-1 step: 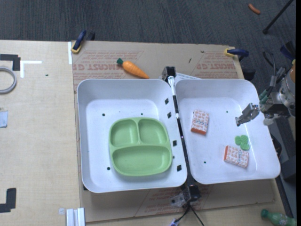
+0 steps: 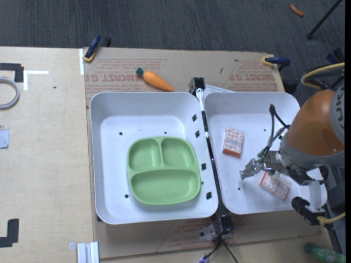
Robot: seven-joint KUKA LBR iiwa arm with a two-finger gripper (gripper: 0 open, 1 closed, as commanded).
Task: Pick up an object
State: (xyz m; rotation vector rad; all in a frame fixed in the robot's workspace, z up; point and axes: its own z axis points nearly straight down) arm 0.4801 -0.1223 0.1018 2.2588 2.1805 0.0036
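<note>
Bench (image 2: 44, 163) of pale wood runs down the left, with a grey ring (image 2: 6, 93) near its edge. Cardboard lies under both bins, and a toy carrot (image 2: 156, 80) rests on it just above the left bin (image 2: 104, 147). That bin holds a green divided plate (image 2: 163, 170), lying flat near its middle. Black clips join the two bins along their shared wall. In the right bin (image 2: 219, 196), a small red-and-white packet (image 2: 233, 142) lies alone in the upper part. Lower right, a second packet (image 2: 276, 186) of the same kind lies partly under the arm. The gripper (image 2: 253, 169) sits low over the bin floor just left of that second packet, its fingers spread apart with nothing between them. The arm's orange band (image 2: 318, 127) covers the bin's right wall.
</note>
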